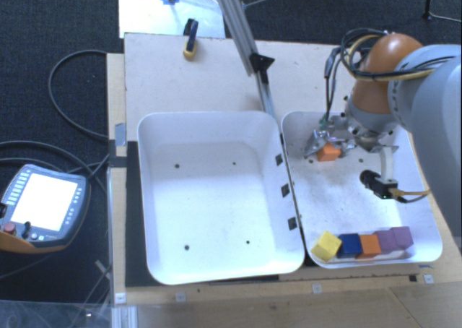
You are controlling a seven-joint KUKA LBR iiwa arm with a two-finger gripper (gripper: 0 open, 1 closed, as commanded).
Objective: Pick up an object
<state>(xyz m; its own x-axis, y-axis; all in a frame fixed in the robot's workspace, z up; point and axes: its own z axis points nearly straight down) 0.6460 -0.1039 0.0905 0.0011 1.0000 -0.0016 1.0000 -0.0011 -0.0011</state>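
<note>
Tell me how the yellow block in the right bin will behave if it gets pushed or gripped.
The yellow block looks like a small rigid cube, so it should slide rather than roll. It touches the blue block and sits near the bin wall, so a push would probably jam it or nudge the row.

The arm (433, 95) is a thick, smooth grey tube with a rounded orange band (386, 55) above the wrist. Black and yellow cables (354, 45) loop over the band and run down to the metal gripper (328, 144). A small black unit (377, 183) with a cable hangs below the wrist.
</note>
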